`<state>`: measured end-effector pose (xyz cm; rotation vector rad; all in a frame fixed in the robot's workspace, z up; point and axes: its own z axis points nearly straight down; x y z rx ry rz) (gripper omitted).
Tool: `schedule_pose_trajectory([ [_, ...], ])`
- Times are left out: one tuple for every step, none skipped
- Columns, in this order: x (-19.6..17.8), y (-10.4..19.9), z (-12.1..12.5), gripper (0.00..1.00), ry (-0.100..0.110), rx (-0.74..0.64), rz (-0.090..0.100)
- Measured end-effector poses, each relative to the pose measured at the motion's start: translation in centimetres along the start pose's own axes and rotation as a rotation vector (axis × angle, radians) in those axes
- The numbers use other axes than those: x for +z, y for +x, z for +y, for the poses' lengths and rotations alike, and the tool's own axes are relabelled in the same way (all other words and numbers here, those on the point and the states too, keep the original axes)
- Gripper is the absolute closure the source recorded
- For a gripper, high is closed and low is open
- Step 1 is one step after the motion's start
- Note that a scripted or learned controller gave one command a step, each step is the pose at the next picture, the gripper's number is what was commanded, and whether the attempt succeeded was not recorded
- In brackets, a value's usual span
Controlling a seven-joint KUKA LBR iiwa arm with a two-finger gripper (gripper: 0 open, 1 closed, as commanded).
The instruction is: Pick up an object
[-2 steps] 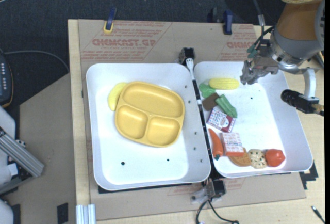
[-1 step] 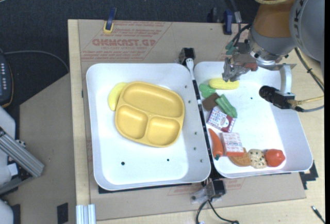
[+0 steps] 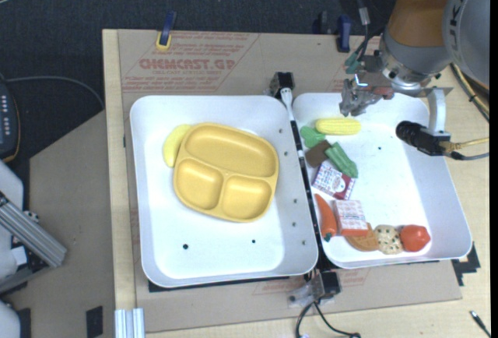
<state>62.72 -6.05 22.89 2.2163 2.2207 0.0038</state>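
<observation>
A grey robot arm with an orange band is reaching in from the right over two shallow white bins sitting side by side on a bench. Its gripper [image 3: 354, 104] is hanging above the far edge of the right bin [image 3: 436, 188], just over a toy corn cob [image 3: 337, 126]. Whether the claw is wide or narrow cannot be told from here, and nothing is showing in its grasp.

Judging from this, the pick is not yet done: the corn is lying in the bin, and closing on it and lifting are both left.

Along the right bin's left edge, toy food is lying in a row: a green vegetable [image 3: 339, 159], a red-and-white packet [image 3: 333, 181], a carrot [image 3: 324, 216], a cracker [image 3: 385, 238] and a tomato [image 3: 415, 236].

In the left bin [image 3: 156, 196], a yellow divided plate [image 3: 226, 171] is lying on a banana [image 3: 173, 143].

The cardboard sheet [image 3: 124, 72] under the bins is printed in red, reading roughly "CHEMCAST GP"; smaller print is unreadable.
</observation>
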Motion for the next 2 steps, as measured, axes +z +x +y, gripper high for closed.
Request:
schedule_pose_trajectory([
  [-0.2, -1.3, -0.4, 1.0, 0.002, 0.003, -0.001],
  [-0.1, -0.2, -1.8, 1.0, 0.007, 0.002, 0.002],
])
